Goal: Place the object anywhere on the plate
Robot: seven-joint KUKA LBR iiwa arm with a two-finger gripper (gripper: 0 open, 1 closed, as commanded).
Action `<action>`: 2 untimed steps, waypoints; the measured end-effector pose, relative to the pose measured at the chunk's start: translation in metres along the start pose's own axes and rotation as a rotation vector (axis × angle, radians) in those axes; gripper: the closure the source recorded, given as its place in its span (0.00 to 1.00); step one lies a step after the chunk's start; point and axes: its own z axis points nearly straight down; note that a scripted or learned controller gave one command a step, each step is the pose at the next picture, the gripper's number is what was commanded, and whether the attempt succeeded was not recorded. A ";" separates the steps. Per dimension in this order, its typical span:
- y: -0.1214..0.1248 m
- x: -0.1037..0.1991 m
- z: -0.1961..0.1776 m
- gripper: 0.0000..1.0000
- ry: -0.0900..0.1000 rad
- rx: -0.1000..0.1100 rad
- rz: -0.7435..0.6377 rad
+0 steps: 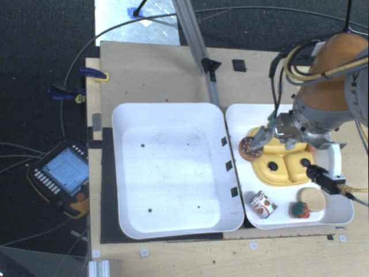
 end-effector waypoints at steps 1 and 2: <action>0.005 0.051 0.013 1.00 0.000 0.001 0.000; 0.021 0.106 0.020 1.00 0.000 -0.001 -0.001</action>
